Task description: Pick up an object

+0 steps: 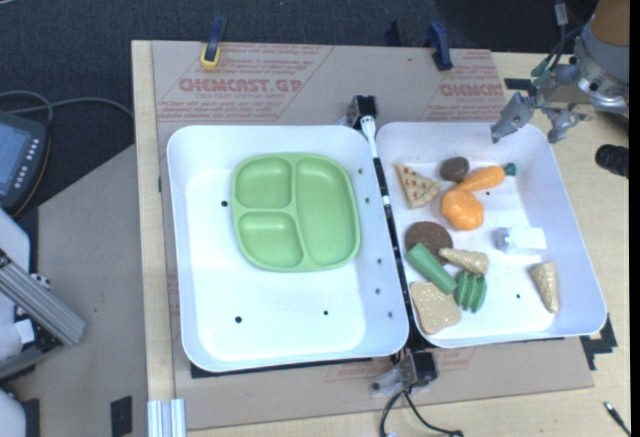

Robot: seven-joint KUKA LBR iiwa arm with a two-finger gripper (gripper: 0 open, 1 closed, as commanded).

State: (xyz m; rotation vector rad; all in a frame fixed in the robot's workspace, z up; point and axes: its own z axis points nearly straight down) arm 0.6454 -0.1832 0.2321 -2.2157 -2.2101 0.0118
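While the end effector [532,121] hovers spread open and empty over the right bin's [578,225] far edge, the approach step is underway. Nearest below-left lies the carrot [484,178]; next it must descend there and close.

Gripper [532,118] hovering with fingers spread over right bin [575,225], toy foods lying inside, green plate [296,212] sitting in left bin [200,255]

Likely a robotics lab, clamped bench [300,75], cables [60,105], white bins [200,325]
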